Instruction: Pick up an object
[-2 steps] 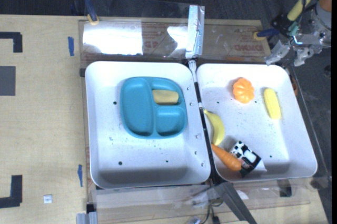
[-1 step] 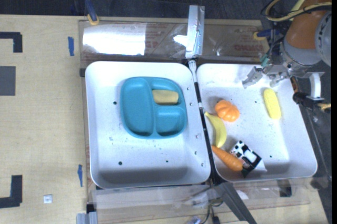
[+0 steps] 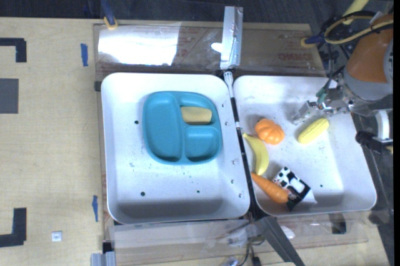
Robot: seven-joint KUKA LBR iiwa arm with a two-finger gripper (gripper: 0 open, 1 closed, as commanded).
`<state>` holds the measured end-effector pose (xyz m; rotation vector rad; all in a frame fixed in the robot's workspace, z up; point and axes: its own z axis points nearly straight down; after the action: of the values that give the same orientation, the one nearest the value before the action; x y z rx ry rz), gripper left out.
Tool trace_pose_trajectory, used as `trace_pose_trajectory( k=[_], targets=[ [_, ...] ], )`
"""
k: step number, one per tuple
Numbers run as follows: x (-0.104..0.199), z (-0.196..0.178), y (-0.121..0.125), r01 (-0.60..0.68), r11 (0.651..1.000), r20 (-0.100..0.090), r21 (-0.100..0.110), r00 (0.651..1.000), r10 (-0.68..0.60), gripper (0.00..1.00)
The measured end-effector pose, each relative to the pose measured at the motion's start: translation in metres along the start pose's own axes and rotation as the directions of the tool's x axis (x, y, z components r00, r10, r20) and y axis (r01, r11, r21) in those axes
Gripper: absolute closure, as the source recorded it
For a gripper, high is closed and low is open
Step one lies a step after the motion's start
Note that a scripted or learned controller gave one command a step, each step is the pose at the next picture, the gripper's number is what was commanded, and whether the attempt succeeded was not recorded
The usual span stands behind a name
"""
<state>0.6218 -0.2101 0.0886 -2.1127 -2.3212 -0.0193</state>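
Note:
In the right bin (image 3: 350, 187) lie a yellow corn cob (image 3: 312, 130), an orange pumpkin-like toy (image 3: 269, 130), a yellow banana (image 3: 259, 155), an orange carrot (image 3: 271, 189) and a black-and-white toy (image 3: 291, 181). My gripper (image 3: 307, 110) hangs over the far part of this bin, just above and left of the corn cob. Nothing is visibly in its grasp. The grey arm with its orange band (image 3: 369, 62) comes in from the right.
The left bin (image 3: 125, 183) bears a blue divided plate (image 3: 164, 127) with a yellow bread-like piece (image 3: 196, 115) in its upper right compartment. A clear panel and a metal post (image 3: 231, 37) stand behind the bins. Cables hang at the far right.

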Motion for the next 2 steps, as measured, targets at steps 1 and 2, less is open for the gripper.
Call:
trace_pose_trajectory(
  k=[1, 2],
  targets=[
    [0.005, -0.001, -0.038, -0.098, 0.995, -0.005, -0.003, 0.995, 0.098, 0.0],
    [0.032, 0.001, -0.056, -0.362, 0.932, 0.01, -0.001, 0.932, 0.362, 0.0]
  ],
)
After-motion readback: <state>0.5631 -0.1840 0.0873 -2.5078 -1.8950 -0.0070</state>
